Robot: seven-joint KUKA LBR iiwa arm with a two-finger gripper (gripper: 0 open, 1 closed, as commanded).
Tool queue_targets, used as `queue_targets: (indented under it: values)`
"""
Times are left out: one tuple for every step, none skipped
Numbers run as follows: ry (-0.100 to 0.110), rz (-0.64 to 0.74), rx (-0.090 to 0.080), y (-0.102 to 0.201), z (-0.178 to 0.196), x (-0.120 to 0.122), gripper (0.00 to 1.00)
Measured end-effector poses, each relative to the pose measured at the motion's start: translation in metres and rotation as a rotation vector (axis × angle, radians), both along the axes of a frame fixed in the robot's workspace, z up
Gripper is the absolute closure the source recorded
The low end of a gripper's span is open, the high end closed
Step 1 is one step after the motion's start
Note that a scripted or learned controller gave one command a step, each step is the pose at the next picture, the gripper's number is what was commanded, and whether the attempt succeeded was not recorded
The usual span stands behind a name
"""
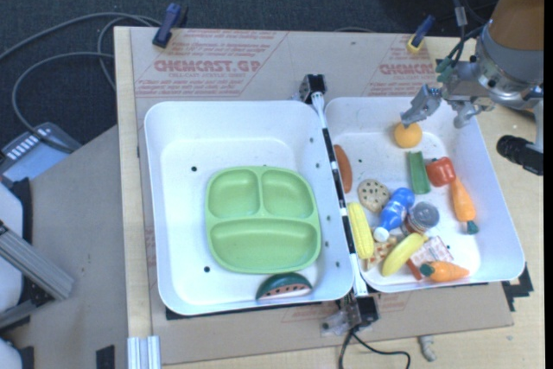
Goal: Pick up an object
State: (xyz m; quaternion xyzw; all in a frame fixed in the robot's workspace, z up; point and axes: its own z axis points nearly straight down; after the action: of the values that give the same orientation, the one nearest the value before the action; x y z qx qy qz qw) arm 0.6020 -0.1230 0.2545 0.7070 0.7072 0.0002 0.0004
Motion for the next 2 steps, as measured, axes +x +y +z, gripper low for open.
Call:
queue_targets:
  values:
    - [0.004,0.0,0.001,-0.023,-0.109,0.05,0.0]
    - [0.004,0.0,0.001,-0.031,-0.171,0.064,0.0]
